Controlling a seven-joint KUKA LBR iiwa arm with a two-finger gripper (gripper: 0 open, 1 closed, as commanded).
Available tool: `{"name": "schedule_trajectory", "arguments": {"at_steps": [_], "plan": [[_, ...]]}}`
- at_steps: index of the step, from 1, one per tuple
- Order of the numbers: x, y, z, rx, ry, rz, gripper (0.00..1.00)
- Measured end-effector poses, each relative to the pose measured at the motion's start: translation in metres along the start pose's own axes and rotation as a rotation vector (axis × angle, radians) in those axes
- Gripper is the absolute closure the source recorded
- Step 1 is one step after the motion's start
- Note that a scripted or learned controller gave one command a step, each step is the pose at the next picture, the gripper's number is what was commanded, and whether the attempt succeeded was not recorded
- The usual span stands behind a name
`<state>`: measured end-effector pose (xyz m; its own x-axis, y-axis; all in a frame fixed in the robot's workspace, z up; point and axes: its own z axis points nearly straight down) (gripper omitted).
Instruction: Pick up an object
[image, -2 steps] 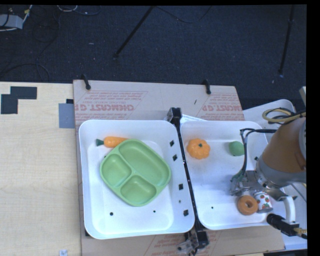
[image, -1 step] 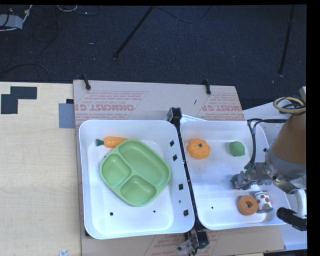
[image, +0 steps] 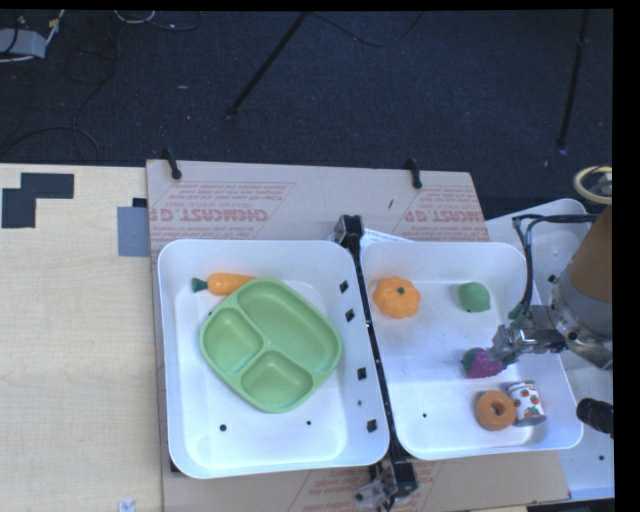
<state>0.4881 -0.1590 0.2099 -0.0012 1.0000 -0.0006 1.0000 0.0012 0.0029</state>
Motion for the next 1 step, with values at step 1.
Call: {"name": "schedule_trajectory", "arguments": {"at_steps": [1], "plan": [[0.0535,0.0166,-0.0116,0.004,0.002,-0.004,1.0]]}}
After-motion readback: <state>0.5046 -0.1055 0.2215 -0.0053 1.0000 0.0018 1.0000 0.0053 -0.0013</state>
